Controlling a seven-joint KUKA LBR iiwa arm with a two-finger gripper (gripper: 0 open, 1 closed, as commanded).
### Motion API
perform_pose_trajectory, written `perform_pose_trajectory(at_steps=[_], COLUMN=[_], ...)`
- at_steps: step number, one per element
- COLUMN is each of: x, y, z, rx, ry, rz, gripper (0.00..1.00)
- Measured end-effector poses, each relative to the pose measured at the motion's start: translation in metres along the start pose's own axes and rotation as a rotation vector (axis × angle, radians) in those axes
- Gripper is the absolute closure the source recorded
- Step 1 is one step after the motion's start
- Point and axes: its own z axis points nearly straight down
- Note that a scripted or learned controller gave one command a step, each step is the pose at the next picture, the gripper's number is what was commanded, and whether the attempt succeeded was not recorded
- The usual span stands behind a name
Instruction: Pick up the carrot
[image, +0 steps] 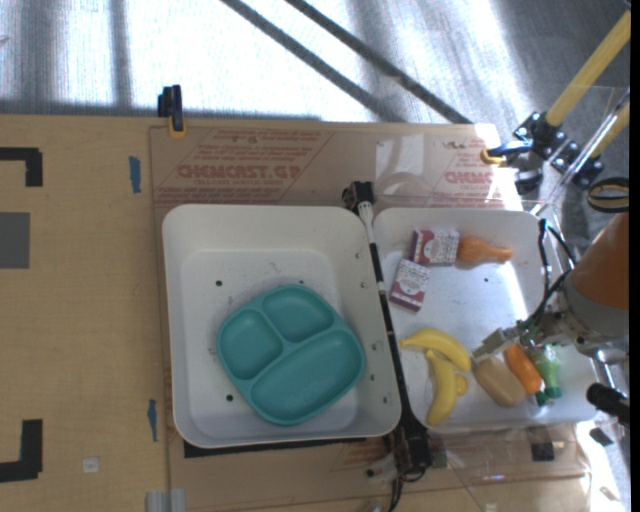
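Carrot (523, 369) lies in right bin (500, 300), touching bread roll (498, 381); fingers (520, 335) just above, opening can't tell. Descend centred, avoid roll.

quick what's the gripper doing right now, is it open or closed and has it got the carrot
Gripper: at the carrot in the right bin; open or closed cannot be told, and no grasp on the carrot is visible.
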Motion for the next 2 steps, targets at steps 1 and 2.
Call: perform_pose_trajectory(at_steps=[1,2], x=[-0.009,0.03], y=[0.0,0.025], z=[-0.011,-0.078], rx=[-0.009,0.005], ry=[-0.03,-0.049], rz=[0.007,0.7], gripper=[1.0,1.0])
